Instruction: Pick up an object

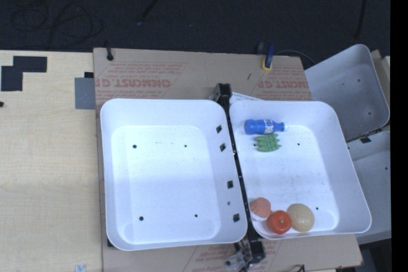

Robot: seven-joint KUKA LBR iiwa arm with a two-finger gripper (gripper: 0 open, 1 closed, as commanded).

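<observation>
In the right bin (331,156), a blue bottle (263,127) lies on its side beside a green toy (268,143); it looks light, rigid and slippery, best pinched across its body. The fingers' state cannot be told.

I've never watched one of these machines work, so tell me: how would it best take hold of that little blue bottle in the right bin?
Probably across the middle of the blue bottle, coming straight down from above. It lies on its side near the far wall of the right bin, its long axis left to right and white cap pointing right, so the pincer should close across its narrow width. The green toy lies close on its near side, so room is tight there.
</observation>
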